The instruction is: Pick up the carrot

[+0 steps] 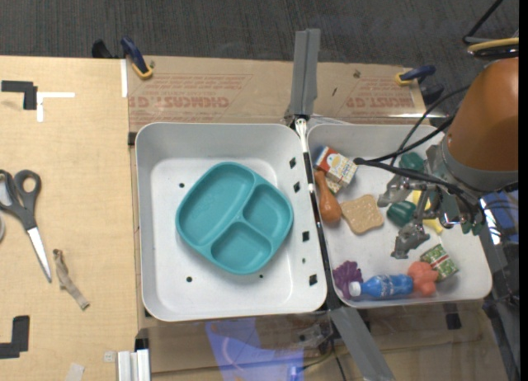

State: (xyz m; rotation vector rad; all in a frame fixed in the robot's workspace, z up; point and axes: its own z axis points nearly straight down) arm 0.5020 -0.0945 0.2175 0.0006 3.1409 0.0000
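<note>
While the arm's bulk hides the right bin's (477, 289) far-right corner, the gripper (410, 235) hangs with fingers apart, clamping nothing, the carrot (327, 202) lying well left by the bin's left wall.

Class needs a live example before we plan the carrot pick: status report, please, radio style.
Gripper over right bin, nothing seen between fingers. Carrot against that bin's left wall, untouched. Toast slice and small carton crowd it.

Dark grey carpet floor (206, 0) lies beyond the far edge. The pale wooden tabletop (74, 165) spreads left, scissors (25, 214) lying on it. Brown cardboard (214, 95), held by blue clamps (136, 56), lies under the bins.
</note>
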